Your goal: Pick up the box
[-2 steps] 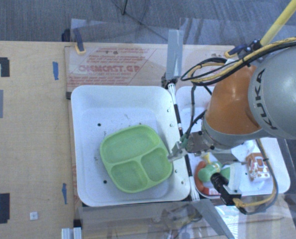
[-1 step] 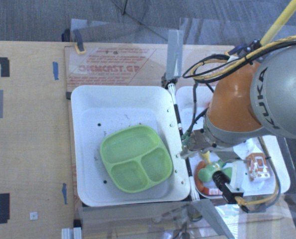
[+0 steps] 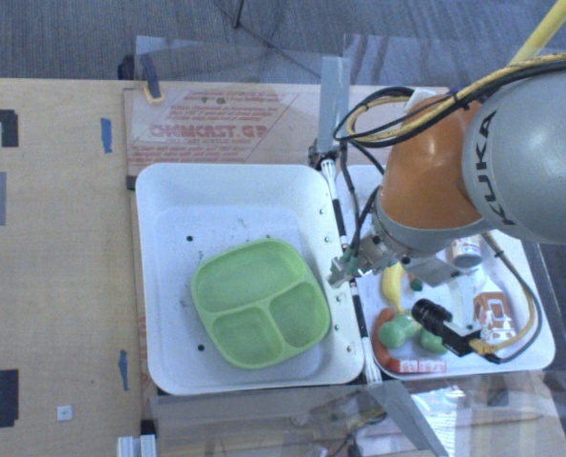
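Grey arm with orange wrist band (image 3: 425, 174) reaches in from the right, hanging over the right white plastic bin (image 3: 539, 346). Gripper (image 3: 411, 274) sits low among the items; its opening cannot be told. White-and-orange printed box (image 3: 495, 317) lies at that bin's right side, apart from the gripper. Nearby: yellow banana-shaped piece (image 3: 393, 282), green rounded toy (image 3: 395, 331). Left white bin (image 3: 168, 208) holds a green three-compartment tray (image 3: 260, 303).

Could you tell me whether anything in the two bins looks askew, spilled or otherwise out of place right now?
Only one thing: the green divided plate lies skewed in the left bin, its edges at an angle to the bin walls. The right bin is crowded under the arm, with a small box among toy foods, but nothing looks spilled or damaged.
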`<state>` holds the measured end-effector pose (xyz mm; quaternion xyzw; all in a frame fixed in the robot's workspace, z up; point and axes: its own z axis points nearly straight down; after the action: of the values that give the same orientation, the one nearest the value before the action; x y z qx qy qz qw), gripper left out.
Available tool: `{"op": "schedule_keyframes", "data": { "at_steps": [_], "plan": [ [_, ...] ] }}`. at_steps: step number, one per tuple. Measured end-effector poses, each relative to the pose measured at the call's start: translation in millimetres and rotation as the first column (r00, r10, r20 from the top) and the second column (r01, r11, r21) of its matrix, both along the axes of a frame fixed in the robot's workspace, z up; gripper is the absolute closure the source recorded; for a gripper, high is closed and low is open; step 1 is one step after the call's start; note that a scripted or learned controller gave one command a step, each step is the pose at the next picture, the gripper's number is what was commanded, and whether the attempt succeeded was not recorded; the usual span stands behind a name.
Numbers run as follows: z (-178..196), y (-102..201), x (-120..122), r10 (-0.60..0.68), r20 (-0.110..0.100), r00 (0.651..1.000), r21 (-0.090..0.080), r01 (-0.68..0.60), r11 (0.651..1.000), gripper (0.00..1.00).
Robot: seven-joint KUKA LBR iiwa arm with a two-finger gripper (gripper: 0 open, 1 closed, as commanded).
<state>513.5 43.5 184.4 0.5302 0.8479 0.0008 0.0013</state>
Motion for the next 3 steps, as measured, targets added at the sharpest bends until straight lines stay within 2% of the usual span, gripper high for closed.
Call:
{"op": "schedule_keyframes", "data": {
  "at_steps": [1, 2, 3],
  "plan": [
    [246, 14, 25, -0.422, -0.001, 0.907, 0.0, 0.422, 0.907, 1.0],
    [251, 82, 79, -0.437, -0.001, 0.9, 0.0, 0.437, 0.9, 1.0],
    [251, 150, 127, -0.652, -0.002, 0.758, 0.001, 0.652, 0.758, 1.0]
  ]
}}
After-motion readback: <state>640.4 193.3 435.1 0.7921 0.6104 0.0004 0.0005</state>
